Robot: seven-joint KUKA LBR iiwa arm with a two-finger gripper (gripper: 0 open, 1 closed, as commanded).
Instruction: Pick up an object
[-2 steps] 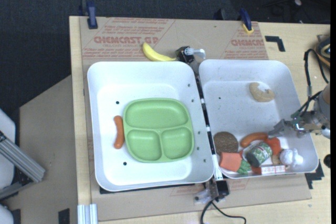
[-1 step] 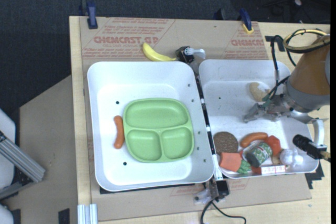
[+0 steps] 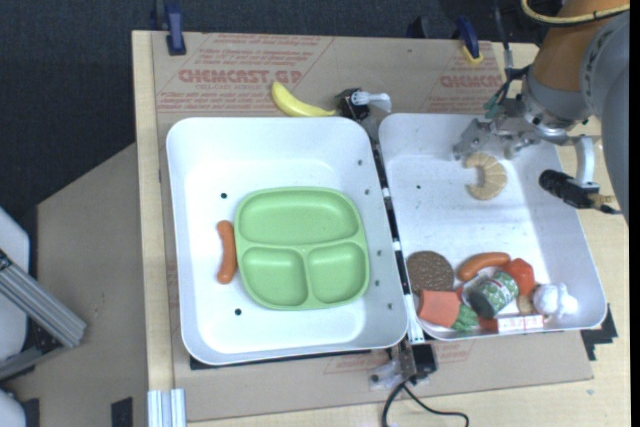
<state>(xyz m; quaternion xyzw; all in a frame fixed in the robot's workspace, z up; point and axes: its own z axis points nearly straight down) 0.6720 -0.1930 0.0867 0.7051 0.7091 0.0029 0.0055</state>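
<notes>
Directly under the gripper: a pale, crescent-shaped pastry [image 3: 489,178] lies on the floor of the right bin [image 3: 440,205], touching or nearly touching the fingertips.
Gripper: the gripper [image 3: 487,144] hangs over the pastry's upper edge; whether its fingers are spread or closed cannot be told from this slanted view, and nothing is seen lifted.
Arm: grey with an orange band [image 3: 575,45], rising to the right of the gripper.
Below the gripper, well apart: a cluster at the bin's near end, with a brown round patty [image 3: 430,269], a sausage [image 3: 483,264], a green can [image 3: 492,295], and red and white pieces.
Left of the gripper: the left bin [image 3: 200,215] holds a green divided tray [image 3: 301,246] and a second sausage [image 3: 227,250] beside it.
Up and left of the gripper: a banana [image 3: 298,103] on the bench.
</notes>
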